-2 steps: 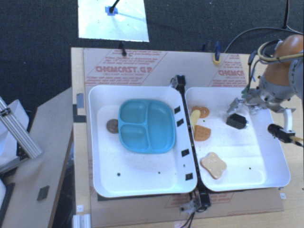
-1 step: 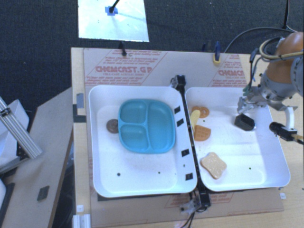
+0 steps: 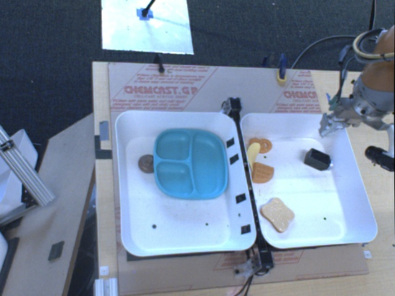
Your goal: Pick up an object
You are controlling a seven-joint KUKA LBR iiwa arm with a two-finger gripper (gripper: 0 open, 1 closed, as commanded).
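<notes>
- The end effector (image 3: 330, 127) hangs over the far right rim of the right bin (image 3: 355, 165). I cannot tell how it is set.
- A small black block (image 3: 317, 159) lies in that bin, near the end effector but not touching it.
- A slice of toast (image 3: 278, 214) lies near the front.
- Orange and yellow play food (image 3: 259, 159) sits by the divider.
- The left bin (image 3: 133, 165) holds a blue plate (image 3: 188, 163) and a small brown disc (image 3: 146, 163).

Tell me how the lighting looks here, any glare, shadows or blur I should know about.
Camera view: even, soft light; the shiny square sheet beyond the bench glares pale; the blue three-compartment plastic plate casts only a faint shadow in the left white bin; the small black block looks sharp; the gripper at the right bin's far corner looks slightly soft.
</notes>
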